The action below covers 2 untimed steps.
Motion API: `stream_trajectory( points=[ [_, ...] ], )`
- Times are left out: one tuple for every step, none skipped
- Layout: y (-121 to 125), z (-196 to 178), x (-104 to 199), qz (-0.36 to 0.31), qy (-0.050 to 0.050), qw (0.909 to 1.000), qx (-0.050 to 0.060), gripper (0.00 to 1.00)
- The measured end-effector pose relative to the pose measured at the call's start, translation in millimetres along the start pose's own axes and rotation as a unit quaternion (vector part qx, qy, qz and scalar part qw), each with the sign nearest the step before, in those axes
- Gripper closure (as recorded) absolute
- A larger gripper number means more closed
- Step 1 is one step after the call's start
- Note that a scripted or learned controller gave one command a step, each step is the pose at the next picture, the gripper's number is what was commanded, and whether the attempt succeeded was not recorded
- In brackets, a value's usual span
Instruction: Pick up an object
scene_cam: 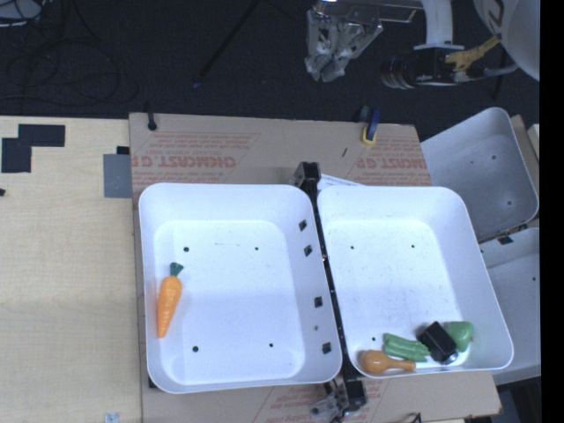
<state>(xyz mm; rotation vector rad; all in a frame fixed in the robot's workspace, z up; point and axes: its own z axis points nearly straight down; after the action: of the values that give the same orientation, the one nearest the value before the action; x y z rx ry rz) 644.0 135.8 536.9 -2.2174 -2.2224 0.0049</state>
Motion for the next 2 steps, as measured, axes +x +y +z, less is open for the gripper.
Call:
stream_trajectory(
  points=[
    [-41.0,135.2,10.5,0.0,-0.002,1.0,0.008,1.0],
    [1.1,-8.6,78.7,-0.002,0.002,1.0,-0.008,1.0]
  ],
)
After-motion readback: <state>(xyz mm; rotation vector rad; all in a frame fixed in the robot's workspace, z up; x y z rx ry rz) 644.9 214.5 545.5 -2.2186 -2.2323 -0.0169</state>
